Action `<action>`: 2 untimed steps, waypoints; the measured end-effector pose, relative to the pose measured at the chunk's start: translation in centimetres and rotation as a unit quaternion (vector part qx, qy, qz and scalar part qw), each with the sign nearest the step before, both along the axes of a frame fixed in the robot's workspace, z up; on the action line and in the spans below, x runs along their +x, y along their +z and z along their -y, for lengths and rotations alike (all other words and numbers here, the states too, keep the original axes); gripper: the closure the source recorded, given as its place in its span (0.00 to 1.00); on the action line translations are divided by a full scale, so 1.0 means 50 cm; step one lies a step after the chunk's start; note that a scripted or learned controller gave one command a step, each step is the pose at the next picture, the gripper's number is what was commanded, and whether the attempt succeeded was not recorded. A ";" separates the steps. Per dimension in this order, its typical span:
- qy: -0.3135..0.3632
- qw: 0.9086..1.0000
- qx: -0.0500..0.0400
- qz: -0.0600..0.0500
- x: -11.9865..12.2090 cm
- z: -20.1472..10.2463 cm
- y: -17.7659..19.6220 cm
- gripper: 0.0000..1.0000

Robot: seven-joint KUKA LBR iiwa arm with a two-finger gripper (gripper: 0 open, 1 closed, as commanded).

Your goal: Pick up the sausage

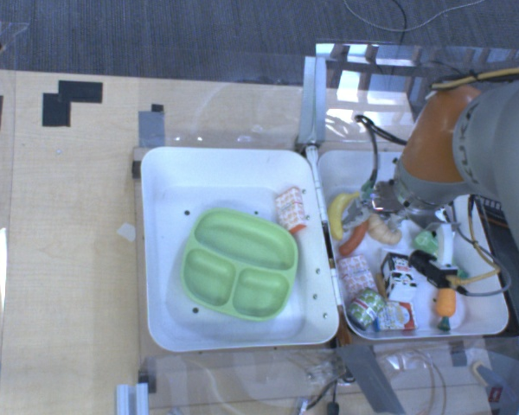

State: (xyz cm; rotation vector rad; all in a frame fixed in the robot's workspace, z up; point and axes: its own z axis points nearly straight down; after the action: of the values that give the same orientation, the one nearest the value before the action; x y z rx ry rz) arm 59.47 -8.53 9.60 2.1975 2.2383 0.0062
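While the arm hangs over the right bin, the holdings stand as follows.

Desk: pale wood (69, 232), bearing two shallow white bins side by side.

Left bin: white (164, 318); holds a green divided plate (240, 264) and a small printed packet (290, 207) by its right wall.

Right bin: white (493, 314); crowded with toy food and cartons.

Sausage: reddish, slim (353, 239); lies on a slant in the right bin near the wall shared with the left bin, just beside a yellow banana (338, 212) and a pale lumpy item (384, 228).

Other contents: a black-and-white carton (401, 277), a carrot (446, 304), a green-labelled packet (368, 308).

Arm: grey with orange band (441, 137); reaches in from the right, wrist above the upper part of the right bin.

Pincer: (374, 202) low over the banana and the pale item, near the upper end of the sausage; whether spread or pressed together, cannot tell; nothing is seen between its tips.

Step in hand: judged as the approach, sausage not yet lifted.

Next move calls for: centring on the sausage's middle, aligning across its narrow width, and descending without catching the banana or the pale item crowding it.

Risk: neighbours so close may be nudged or pinched instead.
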 end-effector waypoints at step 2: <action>0.014 1.000 -0.003 0.027 -0.063 0.003 0.021 1.00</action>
State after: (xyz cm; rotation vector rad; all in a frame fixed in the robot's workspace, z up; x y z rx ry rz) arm 56.29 -8.66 10.67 2.1351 2.2371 0.0580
